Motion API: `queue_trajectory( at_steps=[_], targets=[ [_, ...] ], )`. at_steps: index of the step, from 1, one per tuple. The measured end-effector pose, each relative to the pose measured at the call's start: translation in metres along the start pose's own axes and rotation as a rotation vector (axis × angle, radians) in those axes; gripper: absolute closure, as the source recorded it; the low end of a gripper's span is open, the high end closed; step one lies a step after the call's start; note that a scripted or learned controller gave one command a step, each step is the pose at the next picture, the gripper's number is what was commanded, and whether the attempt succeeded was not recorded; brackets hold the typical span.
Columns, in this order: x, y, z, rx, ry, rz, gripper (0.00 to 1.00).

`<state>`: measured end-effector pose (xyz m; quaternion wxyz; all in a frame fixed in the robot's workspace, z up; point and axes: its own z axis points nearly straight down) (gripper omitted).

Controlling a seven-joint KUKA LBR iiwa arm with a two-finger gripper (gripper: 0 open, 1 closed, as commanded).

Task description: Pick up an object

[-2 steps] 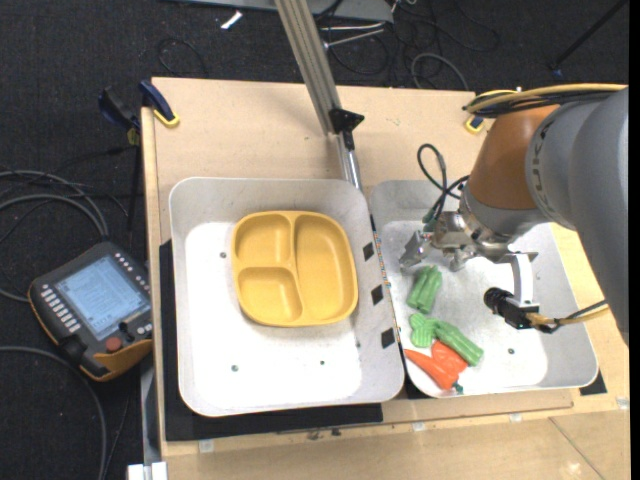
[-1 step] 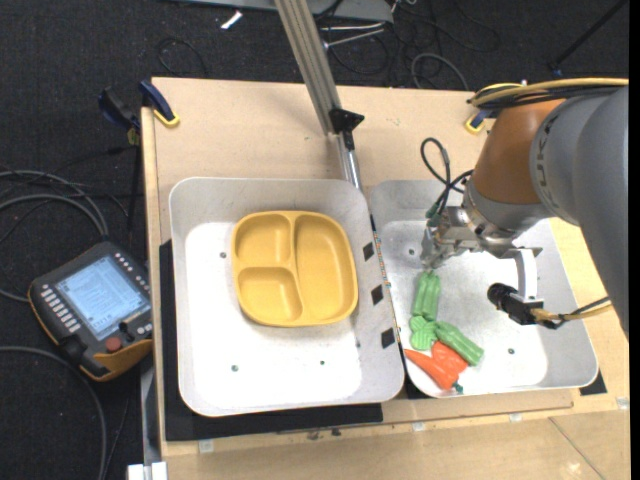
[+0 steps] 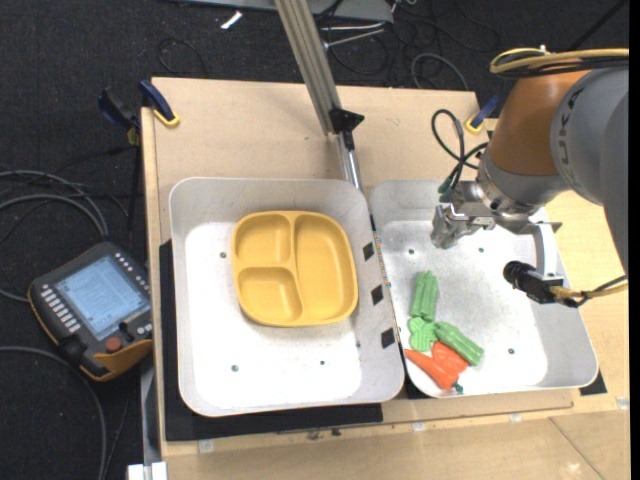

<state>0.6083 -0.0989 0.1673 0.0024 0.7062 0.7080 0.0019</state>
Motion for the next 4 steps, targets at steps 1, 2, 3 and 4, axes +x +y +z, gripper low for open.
queue_trajectory(
  at_steps=[1, 2, 3, 4],
  targets=[
    [-0.002, 0.009, -0.061, -0.002, -0.001, 0.000, 1.00],
    [-0.002, 0.010, -0.099, 0.001, 0.000, 0.000, 1.00],
    [0.053, -0.007, -0.101, 0.006, 0.002, -0.005, 1.00],
    [0.102, -0.030, -0.103, 0.008, 0.002, -0.005, 1.00]
  ],
)
